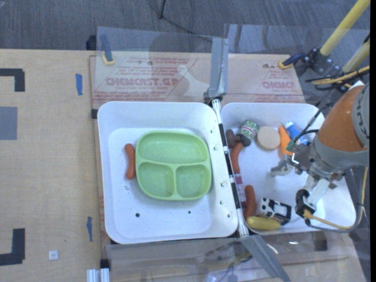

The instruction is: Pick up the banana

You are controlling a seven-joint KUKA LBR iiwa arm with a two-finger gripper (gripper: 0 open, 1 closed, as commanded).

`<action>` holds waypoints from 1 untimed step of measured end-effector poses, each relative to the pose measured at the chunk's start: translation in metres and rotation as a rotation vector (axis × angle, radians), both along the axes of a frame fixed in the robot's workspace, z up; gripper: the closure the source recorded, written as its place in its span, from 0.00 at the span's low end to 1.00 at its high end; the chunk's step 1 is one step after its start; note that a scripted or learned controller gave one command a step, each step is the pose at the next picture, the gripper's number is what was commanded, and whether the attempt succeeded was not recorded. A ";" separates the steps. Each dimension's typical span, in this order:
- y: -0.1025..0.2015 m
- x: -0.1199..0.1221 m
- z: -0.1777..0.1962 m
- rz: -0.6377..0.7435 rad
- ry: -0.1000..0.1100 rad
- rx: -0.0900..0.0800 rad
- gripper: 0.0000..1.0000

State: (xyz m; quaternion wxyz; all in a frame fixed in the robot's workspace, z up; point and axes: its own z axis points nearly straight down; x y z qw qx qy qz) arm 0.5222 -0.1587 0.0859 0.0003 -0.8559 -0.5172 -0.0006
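The banana (263,222) is small and yellow. It lies flat in the near left corner of the right bin (335,207), against the front wall. My gripper (286,167) hangs over the middle of that bin, to the right of and beyond the banana, well apart from it. Nothing shows in its grasp.
A black-and-white object (275,208) lies just behind the banana, with a red sausage (250,199) to its left. Further back sit another sausage (236,155), a green can (249,130), a tan disc (268,137) and an orange-and-blue item (286,135). The left bin (111,175) holds a green divided plate (173,164) and a sausage (129,161).
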 end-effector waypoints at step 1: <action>-0.033 0.101 -0.001 0.171 0.000 -0.003 0.00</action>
